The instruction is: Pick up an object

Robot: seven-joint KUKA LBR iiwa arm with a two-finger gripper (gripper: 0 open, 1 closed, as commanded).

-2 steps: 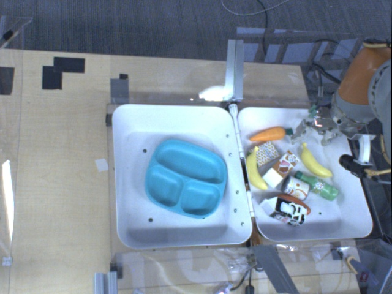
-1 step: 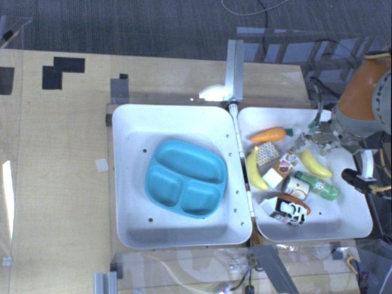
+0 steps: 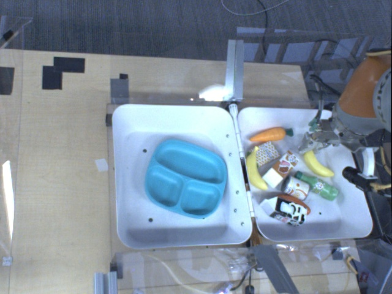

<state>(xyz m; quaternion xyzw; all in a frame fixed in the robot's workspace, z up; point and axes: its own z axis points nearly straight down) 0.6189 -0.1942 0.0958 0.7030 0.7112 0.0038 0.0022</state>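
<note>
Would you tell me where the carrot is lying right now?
The carrot lies in the right bin, near its back left corner, just above the long banana and left of the gripper.

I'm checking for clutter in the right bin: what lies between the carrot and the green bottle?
In the camera view, between the carrot and the green bottle lies a small brown-and-white packet.
</note>
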